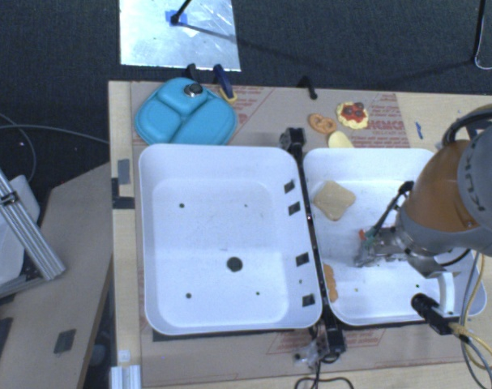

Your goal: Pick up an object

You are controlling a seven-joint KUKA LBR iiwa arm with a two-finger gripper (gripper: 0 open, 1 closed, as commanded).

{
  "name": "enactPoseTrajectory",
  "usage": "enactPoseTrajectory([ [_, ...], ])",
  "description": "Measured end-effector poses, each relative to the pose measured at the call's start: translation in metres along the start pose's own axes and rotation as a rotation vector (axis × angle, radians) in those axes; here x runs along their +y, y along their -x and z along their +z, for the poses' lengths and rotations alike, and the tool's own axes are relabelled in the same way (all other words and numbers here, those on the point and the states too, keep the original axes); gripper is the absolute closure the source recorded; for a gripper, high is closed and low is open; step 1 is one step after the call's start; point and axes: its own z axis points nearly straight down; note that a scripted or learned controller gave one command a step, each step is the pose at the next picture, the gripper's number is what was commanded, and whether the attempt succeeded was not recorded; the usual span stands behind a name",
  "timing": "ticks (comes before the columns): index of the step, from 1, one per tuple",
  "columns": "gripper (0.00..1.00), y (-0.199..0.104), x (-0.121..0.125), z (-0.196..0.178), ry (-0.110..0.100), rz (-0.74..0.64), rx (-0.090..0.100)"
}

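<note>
- The tan block (334, 199), a flat bread-like piece, is the likeliest object to pick; it lies on the floor of the right bin (375, 310), up and to the left of the gripper (370, 250), near it but apart.
- The gripper hangs low over the middle of that bin, below the arm (448, 201) with its orange band. Its tip is small and dark against the white, and whether it is spread wide or closed I cannot tell; nothing can be made out in its grasp.
- A small orange piece (330, 282) lies down and to the left of the gripper, against the divider (306, 217) between the bins, a harder reach in my judgement.
- A small red spot (362, 234) sits just beside the tip; what it is cannot be told.
- To do this step well, I judge the tool should centre over the tan block, line up across its narrower side, and descend straight until it is nearly at the floor before closing.
- The left bin (160, 217) lies well to the gripper's left.
</note>
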Motion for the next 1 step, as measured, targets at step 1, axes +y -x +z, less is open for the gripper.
enactPoseTrajectory([
  [1, 1.00, 0.0254, -0.0109, -0.0014, 0.013, 0.001, -0.005],
])
